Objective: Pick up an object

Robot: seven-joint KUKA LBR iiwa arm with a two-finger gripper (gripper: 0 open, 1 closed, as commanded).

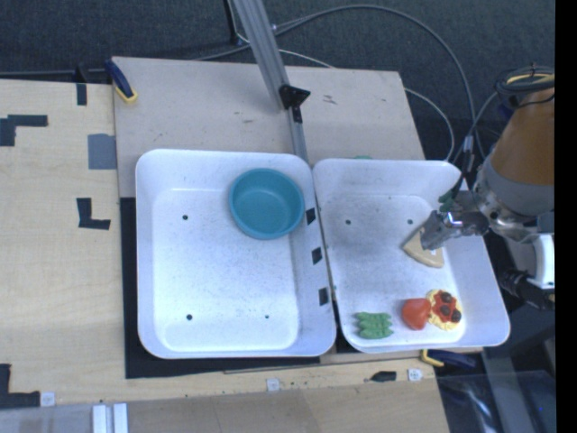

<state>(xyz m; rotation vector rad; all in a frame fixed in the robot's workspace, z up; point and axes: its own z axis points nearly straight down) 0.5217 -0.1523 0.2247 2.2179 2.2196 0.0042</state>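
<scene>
Your end effector (439,233) sits low in the right-hand shallow white plastic bin (379,174), right at the upper edge of the pale tan wedge-shaped piece (424,253), whose long axis runs slantwise toward the bin's right wall; you cannot tell whether it is released or clenched. The bin floor around the wedge is bare, with the red, yellow and green toy foods (431,312) well apart toward the near rim, so you have room.

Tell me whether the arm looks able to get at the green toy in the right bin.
Probably yes: the green toy lies uncovered near the right bin's front wall, apart from the red piece, with the end effector already over that bin.
</scene>
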